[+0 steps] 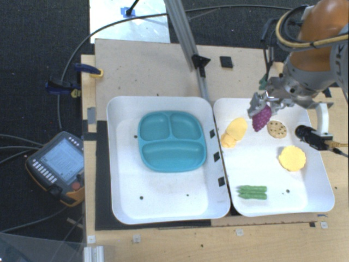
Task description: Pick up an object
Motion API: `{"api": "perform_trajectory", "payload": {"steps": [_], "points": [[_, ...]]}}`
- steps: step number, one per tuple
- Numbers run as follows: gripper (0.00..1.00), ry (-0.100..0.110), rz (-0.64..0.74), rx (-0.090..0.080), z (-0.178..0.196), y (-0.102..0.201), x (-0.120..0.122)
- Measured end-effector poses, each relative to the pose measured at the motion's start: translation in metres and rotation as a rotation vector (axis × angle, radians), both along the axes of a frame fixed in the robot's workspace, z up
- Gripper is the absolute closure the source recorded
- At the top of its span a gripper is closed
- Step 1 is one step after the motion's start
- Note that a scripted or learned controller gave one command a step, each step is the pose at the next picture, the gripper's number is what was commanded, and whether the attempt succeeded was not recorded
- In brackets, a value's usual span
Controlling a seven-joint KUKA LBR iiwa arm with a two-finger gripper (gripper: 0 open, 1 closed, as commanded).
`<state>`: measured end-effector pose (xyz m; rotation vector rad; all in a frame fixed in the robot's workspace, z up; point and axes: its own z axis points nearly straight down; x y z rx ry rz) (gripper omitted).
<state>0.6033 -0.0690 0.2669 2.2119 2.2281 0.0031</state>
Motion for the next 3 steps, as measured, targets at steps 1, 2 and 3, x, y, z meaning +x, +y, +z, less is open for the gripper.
{"api": "perform_trajectory", "payload": {"steps": [1,2,3], "points": [[1.0,0.0,-0.001,0.0,-0.018,0.052,0.01],[1.0,0.0,0.0,0.001,-0.014,0.104,0.021],[1.0,0.0,0.0,0.0,-0.018,0.16,0.033]]}}
